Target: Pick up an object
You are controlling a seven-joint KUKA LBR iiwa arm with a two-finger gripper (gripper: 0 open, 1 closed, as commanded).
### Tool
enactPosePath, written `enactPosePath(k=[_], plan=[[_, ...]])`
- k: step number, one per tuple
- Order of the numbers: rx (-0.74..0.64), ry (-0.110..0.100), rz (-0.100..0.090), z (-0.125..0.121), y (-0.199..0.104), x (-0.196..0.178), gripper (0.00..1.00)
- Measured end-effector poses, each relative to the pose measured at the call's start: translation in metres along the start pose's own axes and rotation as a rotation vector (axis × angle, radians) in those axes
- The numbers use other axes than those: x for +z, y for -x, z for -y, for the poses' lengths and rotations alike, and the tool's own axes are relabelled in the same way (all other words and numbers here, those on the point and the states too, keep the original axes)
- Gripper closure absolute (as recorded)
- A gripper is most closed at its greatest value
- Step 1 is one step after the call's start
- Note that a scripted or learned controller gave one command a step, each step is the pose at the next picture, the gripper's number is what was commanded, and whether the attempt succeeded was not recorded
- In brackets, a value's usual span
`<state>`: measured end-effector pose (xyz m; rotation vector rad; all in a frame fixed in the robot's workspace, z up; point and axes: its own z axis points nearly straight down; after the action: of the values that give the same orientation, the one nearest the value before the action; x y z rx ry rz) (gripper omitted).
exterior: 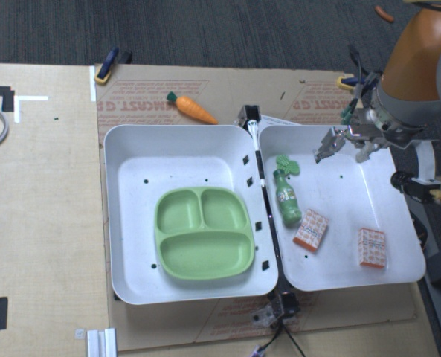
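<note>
The pincer [346,144] hangs spread and holding nothing over the far part of the right bin [398,274]. In that bin, a green bottle [286,196] lies near its left wall, with two orange-and-white cartons, one [311,230] just beside the bottle, the other [372,247] further right. A green divided plate [204,233] sits in the left bin [131,162]; a toy carrot [193,108] lies beyond that bin.

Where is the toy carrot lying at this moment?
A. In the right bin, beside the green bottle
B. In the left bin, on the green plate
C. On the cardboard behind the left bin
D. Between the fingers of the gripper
C: the carrot lies on the brown cardboard just beyond the far rim of the left bin, outside both bins and far from the gripper.
</note>
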<state>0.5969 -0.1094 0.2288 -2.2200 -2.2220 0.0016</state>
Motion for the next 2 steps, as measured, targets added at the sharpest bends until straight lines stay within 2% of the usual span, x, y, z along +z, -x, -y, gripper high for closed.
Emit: enactPosePath(k=[1,2], plan=[[0.091,0.002,0.002,0.058,-0.01,0.136,0.0],[0.082,0.001,-0.001,0.119,-0.01,0.137,0.0]])
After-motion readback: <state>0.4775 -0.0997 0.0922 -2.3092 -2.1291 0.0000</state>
